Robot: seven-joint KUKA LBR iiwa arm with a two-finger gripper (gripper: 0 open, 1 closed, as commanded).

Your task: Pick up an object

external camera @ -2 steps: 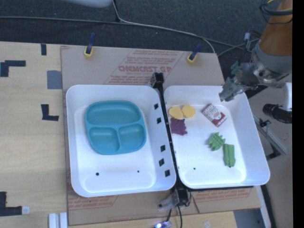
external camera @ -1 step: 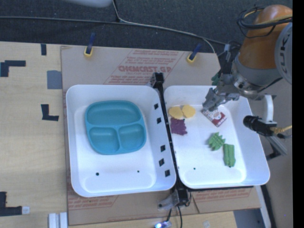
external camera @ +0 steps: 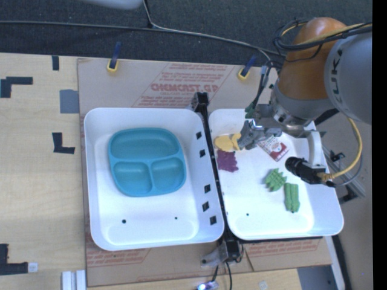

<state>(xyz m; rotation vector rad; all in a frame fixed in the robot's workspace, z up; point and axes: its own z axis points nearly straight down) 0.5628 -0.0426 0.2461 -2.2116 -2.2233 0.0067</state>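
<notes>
Yellow toy piece (external camera: pixel 226 142), small, rounded and plastic-looking, lies at about ten o'clock in the right bin (external camera: pixel 326 225), and you should expect it to be light, stiff and a little slippery, best pinched across its narrow middle. From the overhead camera you find the gripper (external camera: pixel 249 136) low just beside it at its three o'clock; how wide it stands cannot be told. Crowding you are a purple piece (external camera: pixel 227 161) touching at six o'clock, a red-and-white packet (external camera: pixel 273 148), two green pieces (external camera: pixel 283 187) toward four o'clock, and the bin wall; the left bin holds a blue tray (external camera: pixel 147 161).

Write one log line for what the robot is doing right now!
gripper low in right bin | beside yellow piece | purple piece below | blue tray in left bin
</notes>
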